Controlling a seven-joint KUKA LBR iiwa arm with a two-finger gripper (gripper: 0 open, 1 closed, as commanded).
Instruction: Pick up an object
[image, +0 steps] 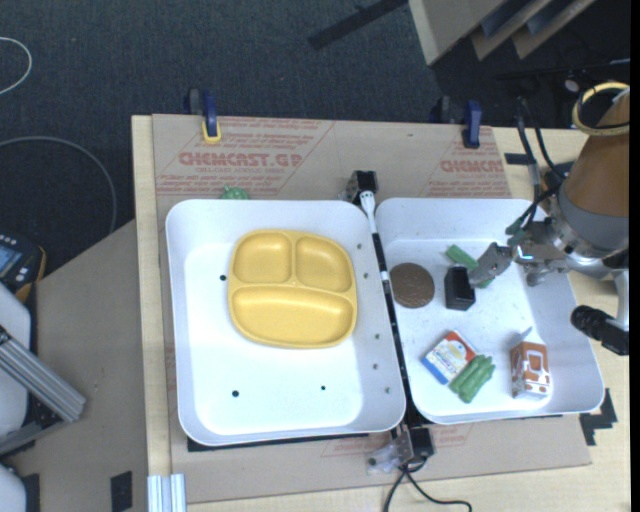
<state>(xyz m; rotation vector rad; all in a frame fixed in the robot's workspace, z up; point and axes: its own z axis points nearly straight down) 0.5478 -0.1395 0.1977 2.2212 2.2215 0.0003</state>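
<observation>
The grey two-finger gripper (505, 262) hangs low over the right shallow white bin (500, 405), its fingers parted with nothing between them. Just beside it, at its eight o'clock, stands a small black block (458, 288) (a flat brown disc (412, 284) lies farther out at nine). The left bin (200, 390) holds a yellow divided plastic plate (293, 288).

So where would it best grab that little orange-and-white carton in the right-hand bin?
Probably across the two long sides of the small orange-and-white carton, coming straight down from above. It lies flat, apart from its neighbours, though the white bin's rim is close on its right.
</observation>
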